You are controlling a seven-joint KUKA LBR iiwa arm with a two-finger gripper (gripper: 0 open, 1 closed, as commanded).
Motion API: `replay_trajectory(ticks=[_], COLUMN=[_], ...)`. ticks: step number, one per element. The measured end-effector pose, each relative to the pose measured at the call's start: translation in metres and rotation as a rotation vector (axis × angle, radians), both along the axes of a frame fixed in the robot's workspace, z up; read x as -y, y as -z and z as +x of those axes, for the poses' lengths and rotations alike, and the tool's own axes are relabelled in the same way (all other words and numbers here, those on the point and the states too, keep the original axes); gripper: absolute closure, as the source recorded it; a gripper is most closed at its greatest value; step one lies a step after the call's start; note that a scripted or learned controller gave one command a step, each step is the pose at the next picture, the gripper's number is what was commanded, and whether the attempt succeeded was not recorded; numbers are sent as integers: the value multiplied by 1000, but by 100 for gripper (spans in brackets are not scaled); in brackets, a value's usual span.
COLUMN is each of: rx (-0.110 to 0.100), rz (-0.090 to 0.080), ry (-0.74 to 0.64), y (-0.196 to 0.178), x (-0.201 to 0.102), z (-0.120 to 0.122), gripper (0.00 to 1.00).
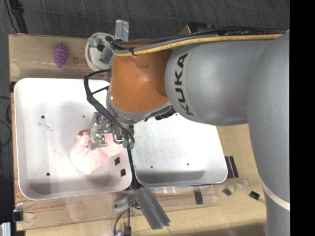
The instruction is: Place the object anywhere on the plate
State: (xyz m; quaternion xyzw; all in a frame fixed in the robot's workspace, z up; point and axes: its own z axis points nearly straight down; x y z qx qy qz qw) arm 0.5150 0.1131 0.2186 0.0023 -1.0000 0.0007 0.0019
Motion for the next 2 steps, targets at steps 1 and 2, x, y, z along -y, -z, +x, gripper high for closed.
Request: replay_trajectory(ticks=[1,2], rx=[2,3], rz=[0,0], ry=[-2,-1], y=[-10,-10], x=[-50,-49], z=[-11,-11], gripper=[100,0])
